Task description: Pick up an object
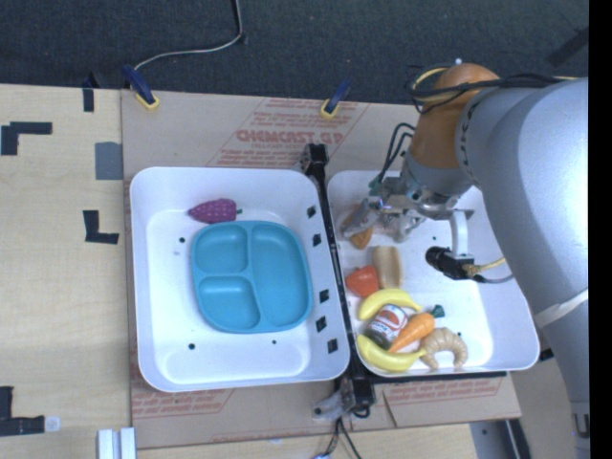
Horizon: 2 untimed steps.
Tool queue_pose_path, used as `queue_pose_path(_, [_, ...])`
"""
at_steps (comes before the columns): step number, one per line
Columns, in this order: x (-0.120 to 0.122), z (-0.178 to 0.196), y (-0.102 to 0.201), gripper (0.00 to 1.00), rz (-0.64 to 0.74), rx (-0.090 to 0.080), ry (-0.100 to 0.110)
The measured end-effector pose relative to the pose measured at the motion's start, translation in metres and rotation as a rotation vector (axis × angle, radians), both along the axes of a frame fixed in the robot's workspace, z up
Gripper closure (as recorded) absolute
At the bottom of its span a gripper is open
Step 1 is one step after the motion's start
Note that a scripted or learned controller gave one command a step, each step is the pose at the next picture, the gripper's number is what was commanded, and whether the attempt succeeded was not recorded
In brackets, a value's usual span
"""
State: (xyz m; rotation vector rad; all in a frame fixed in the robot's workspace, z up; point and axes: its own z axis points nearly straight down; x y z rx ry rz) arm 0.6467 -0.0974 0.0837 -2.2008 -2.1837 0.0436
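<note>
The gripper [375, 216] is parked low in the right bin [497, 338], right by a small orange piece [360, 238]. Honestly, its grip state can't be told. Everything's crammed together there, so a neighbour like the pale roll [387, 264] could easily get nudged instead.

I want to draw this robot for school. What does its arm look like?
The arm is fat, round and smooth grey, with an orange band above the wrist. Thin black cables loop around the orange part. The gripper at the end is a small metal-grey and black piece, and a black plug with a yellowish wire sits beside it.
</note>
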Motion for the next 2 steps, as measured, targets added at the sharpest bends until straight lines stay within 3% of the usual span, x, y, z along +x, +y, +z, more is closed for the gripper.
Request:
queue_pose_path(1, [0.0091, -0.0011, -0.0021, 0.00, -0.003, 0.006, 0.026])
queue_pose_path(2, [0.0087, 0.0078, -0.0024, 1.00, -0.002, 0.003, 0.027])
